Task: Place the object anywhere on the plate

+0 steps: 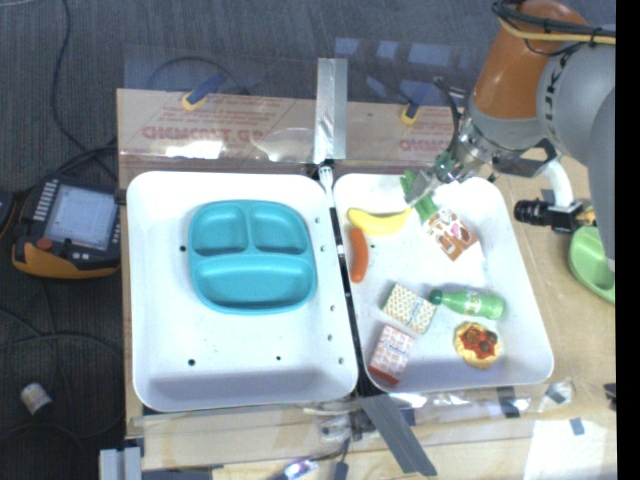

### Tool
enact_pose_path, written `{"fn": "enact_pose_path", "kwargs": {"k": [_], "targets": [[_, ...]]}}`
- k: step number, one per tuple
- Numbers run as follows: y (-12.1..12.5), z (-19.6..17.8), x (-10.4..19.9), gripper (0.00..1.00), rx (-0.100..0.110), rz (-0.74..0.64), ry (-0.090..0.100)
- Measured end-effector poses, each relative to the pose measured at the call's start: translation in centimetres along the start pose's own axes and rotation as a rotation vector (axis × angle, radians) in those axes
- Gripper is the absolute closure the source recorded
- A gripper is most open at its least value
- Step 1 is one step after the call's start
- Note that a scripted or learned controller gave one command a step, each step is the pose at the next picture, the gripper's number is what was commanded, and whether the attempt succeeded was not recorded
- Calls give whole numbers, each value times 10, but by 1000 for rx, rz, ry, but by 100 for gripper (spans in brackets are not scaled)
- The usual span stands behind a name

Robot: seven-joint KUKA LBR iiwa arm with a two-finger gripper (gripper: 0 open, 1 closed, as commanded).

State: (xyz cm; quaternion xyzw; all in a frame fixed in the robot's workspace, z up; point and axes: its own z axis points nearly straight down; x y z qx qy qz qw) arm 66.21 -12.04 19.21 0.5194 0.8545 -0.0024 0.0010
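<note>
jaws [432, 183]: hang over the back edge of the right bin [520, 268], at the right tip of the banana; a small green piece sits at the tip. cannot tell from this angle whether they are open or closed, or gripping anything.
banana [378, 220]: likely the task's thing, being nearest the jaws. lies in the right bin's back-left corner, just left of and below the jaws.
banana axis: runs roughly left-right across the bin, curve sagging toward the front; right end points up toward the jaws, left end toward the divider between the bins.
plate [252, 256]: blue, three compartments, in the middle of the left bin [160, 298], well left of the banana.
move needed (judgement): lift, then carry left over the divider.
other items: carrot [358, 253] just below the banana, close enough to get nudged; green bottle [468, 303] farther toward the front.
</note>
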Motion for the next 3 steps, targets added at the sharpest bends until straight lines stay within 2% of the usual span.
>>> {"fn": "enact_pose_path", "kwargs": {"k": [1,2,3], "targets": [[12,-20,82,100,-3,-172,4],[36,9,192,100,-1,-142,6],[36,8,192,0,-2,-142,6]]}}
